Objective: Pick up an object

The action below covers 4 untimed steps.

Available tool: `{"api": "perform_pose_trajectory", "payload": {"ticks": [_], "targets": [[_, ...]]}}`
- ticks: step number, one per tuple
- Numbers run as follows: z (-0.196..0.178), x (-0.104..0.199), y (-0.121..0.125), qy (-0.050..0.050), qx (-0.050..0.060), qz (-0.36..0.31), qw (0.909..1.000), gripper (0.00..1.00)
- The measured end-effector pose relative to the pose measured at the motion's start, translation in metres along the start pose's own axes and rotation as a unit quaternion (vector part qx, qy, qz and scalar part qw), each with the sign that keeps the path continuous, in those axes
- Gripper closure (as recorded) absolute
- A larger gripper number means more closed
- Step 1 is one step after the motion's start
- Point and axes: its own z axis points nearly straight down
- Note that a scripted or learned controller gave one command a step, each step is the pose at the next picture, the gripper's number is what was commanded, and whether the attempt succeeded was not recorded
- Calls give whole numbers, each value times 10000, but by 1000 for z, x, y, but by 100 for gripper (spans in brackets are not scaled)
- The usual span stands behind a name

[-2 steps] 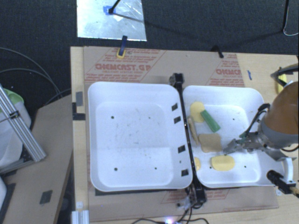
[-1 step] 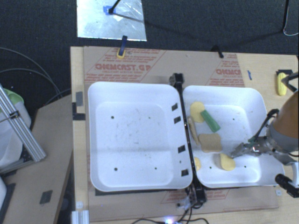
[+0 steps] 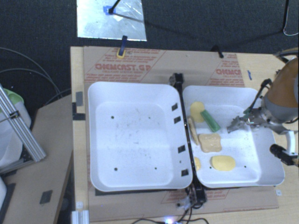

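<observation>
My claw (image 3: 235, 123) hangs over the right bin (image 3: 268, 171), beside a green stick (image 3: 210, 121), toast (image 3: 210, 143) and yellow pieces (image 3: 223, 163); left bin (image 3: 100, 94) adjoins.

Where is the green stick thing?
The green stick lies in the right bin, near its left wall. It rests slanted against a yellow piece, just above the pale bread-like slice, with the robot's hand off to its right.
</observation>
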Motion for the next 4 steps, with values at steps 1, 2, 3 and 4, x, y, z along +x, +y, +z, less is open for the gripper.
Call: {"api": "perform_pose_trajectory", "payload": {"ticks": [1,2,3,4], "targets": [[14,47,98,6,-22,-21,10000,0],[15,72,19,21,51,32,10000,0],[15,42,-56,20,60,50,10000,0],[4,43,-52,13,25,22,10000,100]]}}
